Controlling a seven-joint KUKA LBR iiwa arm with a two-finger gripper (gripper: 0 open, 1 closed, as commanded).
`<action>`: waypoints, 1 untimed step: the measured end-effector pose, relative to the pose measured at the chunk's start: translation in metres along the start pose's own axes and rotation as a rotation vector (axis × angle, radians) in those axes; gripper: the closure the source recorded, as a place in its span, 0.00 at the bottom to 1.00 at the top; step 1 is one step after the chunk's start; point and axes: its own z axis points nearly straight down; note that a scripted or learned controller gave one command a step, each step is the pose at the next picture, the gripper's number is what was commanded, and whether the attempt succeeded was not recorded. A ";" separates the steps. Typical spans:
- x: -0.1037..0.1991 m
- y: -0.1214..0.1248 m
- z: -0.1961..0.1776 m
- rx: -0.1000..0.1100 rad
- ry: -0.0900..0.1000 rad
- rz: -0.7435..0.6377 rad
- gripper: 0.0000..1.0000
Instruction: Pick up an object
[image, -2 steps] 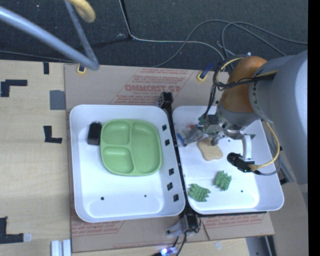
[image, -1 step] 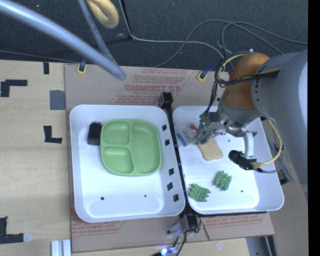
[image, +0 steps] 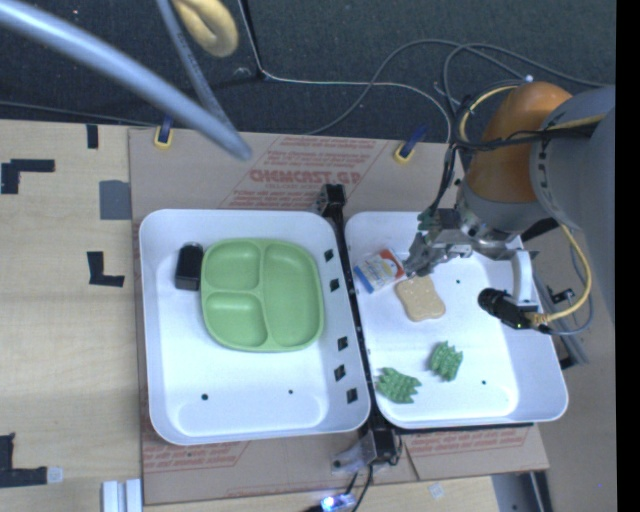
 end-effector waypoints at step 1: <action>-0.005 0.008 -0.060 -0.002 -0.001 -0.001 1.00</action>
